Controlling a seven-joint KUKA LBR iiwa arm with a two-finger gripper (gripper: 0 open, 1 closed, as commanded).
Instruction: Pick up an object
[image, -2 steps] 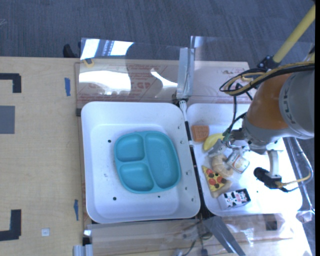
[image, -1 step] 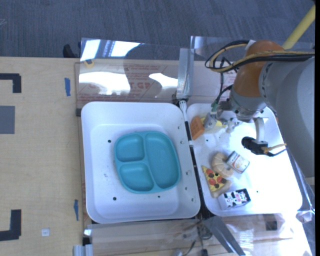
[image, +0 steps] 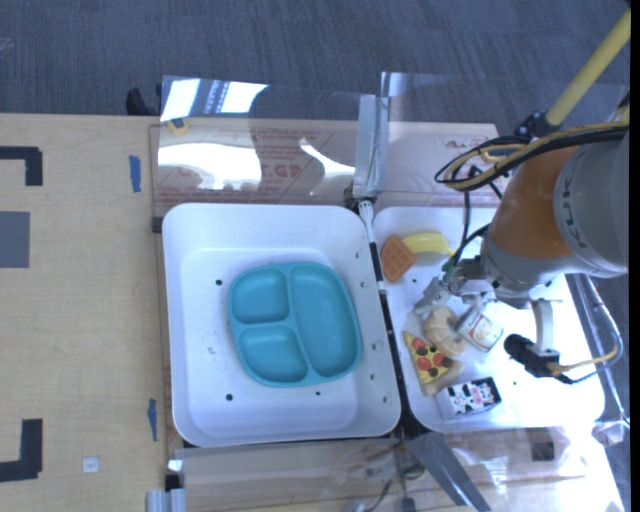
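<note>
where toys crowd the right bin, jaws hover among them.

I can read no text here; the small black-and-white box in my right bin bears markings too blurred to make out.

Tight clutter, seemingly touching, under arm

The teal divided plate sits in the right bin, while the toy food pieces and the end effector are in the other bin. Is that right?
Not quite. The camera view shows the teal divided plate in the left bin, not the right one. The rest holds: the toy food pieces, such as the pizza slice and the waffle, lie in the right bin, where the end effector is.
</note>
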